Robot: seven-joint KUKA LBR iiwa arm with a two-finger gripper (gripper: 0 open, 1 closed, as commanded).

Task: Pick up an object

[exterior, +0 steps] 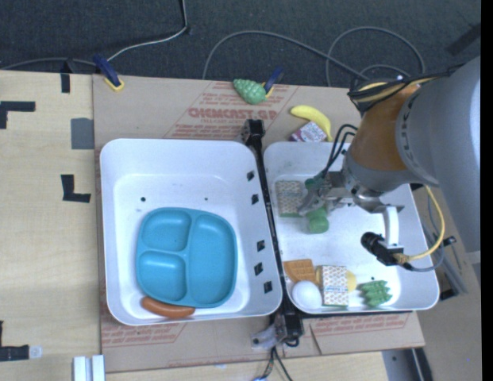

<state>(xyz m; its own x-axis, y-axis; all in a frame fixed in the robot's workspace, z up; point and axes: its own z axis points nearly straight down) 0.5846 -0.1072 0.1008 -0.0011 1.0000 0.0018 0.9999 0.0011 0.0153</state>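
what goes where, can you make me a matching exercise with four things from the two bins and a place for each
Things:
1. blue divided plate
2. orange sausage
3. white egg
4. yellow banana

Places:
A. on the cardboard beyond the right bin
B. near edge of the left bin, beside the plate
C. near edge of the right bin
D. middle of the left bin

Pairs: 1-D, 2-B, 3-C, 4-A

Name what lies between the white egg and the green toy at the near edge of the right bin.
In the camera view, a small patterned packet sits between the white egg and the green toy, with something yellow just behind it.
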